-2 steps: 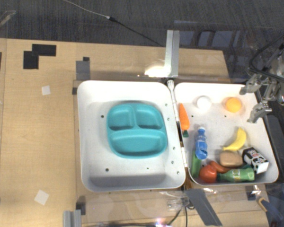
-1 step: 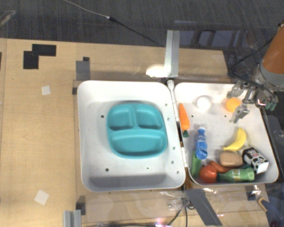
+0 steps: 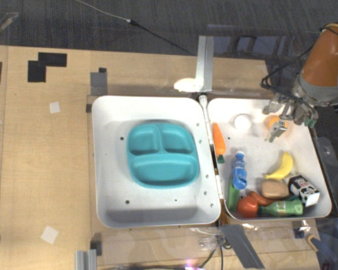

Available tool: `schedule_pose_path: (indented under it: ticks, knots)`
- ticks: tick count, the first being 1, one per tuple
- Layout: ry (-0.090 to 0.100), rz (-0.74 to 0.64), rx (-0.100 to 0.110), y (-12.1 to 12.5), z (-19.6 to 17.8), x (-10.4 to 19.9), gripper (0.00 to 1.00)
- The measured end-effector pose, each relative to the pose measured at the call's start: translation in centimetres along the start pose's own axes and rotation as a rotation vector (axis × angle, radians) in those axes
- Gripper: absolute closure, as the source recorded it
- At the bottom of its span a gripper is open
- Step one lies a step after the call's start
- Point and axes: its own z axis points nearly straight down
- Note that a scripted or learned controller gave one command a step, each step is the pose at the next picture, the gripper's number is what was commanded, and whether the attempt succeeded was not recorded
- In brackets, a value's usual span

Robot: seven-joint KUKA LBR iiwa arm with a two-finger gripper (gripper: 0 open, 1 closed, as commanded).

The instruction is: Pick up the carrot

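Past the green plastic bottle point(image 3: 281, 208) at the near rim, your slim orange carrot point(image 3: 218, 139) lies against the right bin's left wall point(image 3: 209, 151), so bring the gripper point(image 3: 283, 122), jaws narrowly parted and empty, well left first.

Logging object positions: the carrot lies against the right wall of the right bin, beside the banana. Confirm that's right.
Not right. The camera view shows the carrot against the left wall of the right bin, by the divider. The banana lies apart, further right.
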Motion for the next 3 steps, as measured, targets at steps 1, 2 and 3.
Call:
schedule_pose_path:
  ticks: [1, 2, 3]
  knots:
    - [0.019, 0.235, 0.003, -0.5, 2.9, 0.3, 0.00]
    - [-0.013, 0.229, 0.002, -0.3, 1.3, -0.3, 1.00]
    - [-0.003, 0.590, -0.001, 4.9, -1.9, 2.5, 1.00]
